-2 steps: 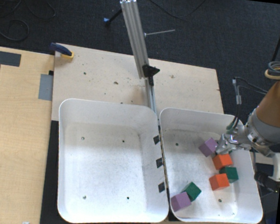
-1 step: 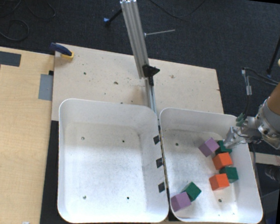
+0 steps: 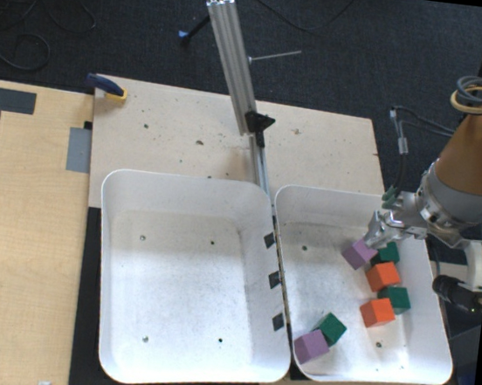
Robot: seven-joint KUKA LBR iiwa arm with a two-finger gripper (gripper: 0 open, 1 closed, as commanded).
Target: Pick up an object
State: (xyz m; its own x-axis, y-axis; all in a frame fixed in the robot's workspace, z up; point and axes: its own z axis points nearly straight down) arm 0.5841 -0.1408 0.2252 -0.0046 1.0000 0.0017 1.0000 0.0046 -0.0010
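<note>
My gripper (image 3: pixel 382 234) hangs low over the upper part of the right bin (image 3: pixel 429 366), its tip just above and between a purple block (image 3: pixel 357 254) and a green block (image 3: pixel 390 253). Whether it touches either block I cannot tell. Below them lie an orange block (image 3: pixel 383 275), a green block (image 3: pixel 399 298) and another orange block (image 3: pixel 377 312). Near the bin's front left corner a green block (image 3: pixel 332 327) and a purple block (image 3: pixel 312 344) sit side by side.
The left bin (image 3: pixel 110 320) stands beside the right one, with a divider carrying black clips (image 3: pixel 274 278) between them. A slanted aluminium bar (image 3: pixel 236 63) rises behind the bins. A blue and yellow clamp (image 3: pixel 105 86) sits at the bench's far left corner.
</note>
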